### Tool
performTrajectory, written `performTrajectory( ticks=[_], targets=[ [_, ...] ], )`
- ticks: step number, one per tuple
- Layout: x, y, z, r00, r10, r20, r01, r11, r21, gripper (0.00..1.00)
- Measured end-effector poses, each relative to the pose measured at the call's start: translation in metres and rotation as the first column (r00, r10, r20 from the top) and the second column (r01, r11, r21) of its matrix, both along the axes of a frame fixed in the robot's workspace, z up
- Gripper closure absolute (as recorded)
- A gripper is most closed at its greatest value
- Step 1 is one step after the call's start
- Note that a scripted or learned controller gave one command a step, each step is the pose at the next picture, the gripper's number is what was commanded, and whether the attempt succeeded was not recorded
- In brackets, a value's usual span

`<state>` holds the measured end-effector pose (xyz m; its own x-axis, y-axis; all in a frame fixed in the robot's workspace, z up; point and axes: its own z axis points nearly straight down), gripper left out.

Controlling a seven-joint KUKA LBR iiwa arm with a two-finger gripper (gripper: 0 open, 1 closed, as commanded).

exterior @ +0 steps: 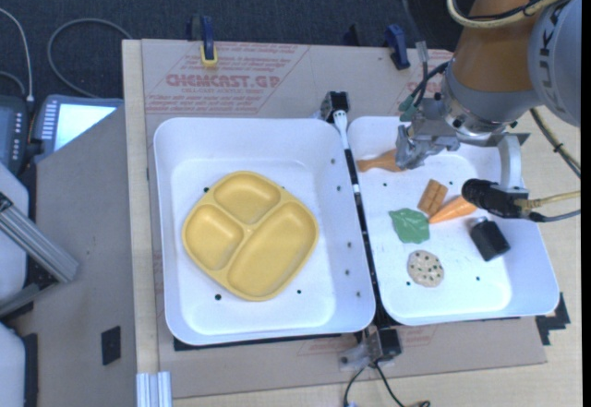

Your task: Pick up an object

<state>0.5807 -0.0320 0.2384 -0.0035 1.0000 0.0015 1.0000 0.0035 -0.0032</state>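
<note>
My gripper (413,153) hangs low over the back left of the right bin (526,299), right beside an orange flat piece (379,163) on the bin floor. In that bin also lie a brown cracker-like piece (431,195), an orange carrot (453,209), a green leaf (409,224), a speckled cookie (426,268) and a black block (488,239). The arm's grey and orange wrist hides the bin's back right part.
The left bin (175,211) holds a yellow divided plate (250,234). A black divider strip (355,197) runs between the bins. A black cylinder (494,197) with a cable juts over the right bin. Clamps stand at the board's back edge.
</note>
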Motion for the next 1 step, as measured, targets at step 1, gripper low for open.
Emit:
performTrajectory(
  ticks=[1],
  targets=[
    [-0.0196, 0.0498, -0.0131, 1.000, 0.000, 0.000, 0.000, 1.000, 0.000, 1.00]
  ],
)
